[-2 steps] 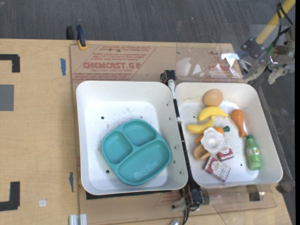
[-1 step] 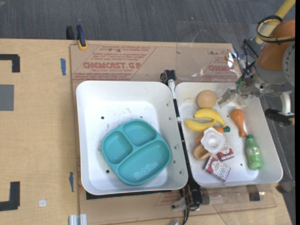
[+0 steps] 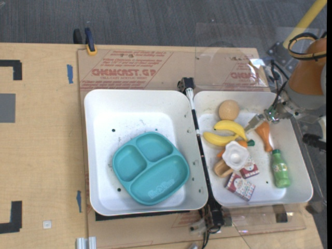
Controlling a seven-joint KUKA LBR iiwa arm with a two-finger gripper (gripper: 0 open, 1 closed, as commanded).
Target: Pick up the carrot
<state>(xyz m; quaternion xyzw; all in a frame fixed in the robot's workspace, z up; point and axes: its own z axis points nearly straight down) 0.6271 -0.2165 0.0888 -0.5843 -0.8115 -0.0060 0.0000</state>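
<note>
Carrot (image 3: 265,135) sits in right bin (image 3: 301,154), upper-right area, lying roughly along the bin's length w/ top end near the gripper. Gripper (image 3: 261,118) is low over the bin just above-left of carrot's top end, touching or nearly so; can't tell which. Finger spacing unclear at this res, so pincer state = can't tell, and nothing is visibly held between fingers. Green bottle (image 3: 280,168) lies just below carrot, near right wall. 2 bananas (image 3: 227,131) left of carrot, round tan ball (image 3: 229,109) above them. White cup (image 3: 236,155) mid-bin, red/white carton (image 3: 241,185) below it. Left bin (image 3: 104,139) holds teal 3-section tray (image 3: 150,167), well apart from carrot.
</note>
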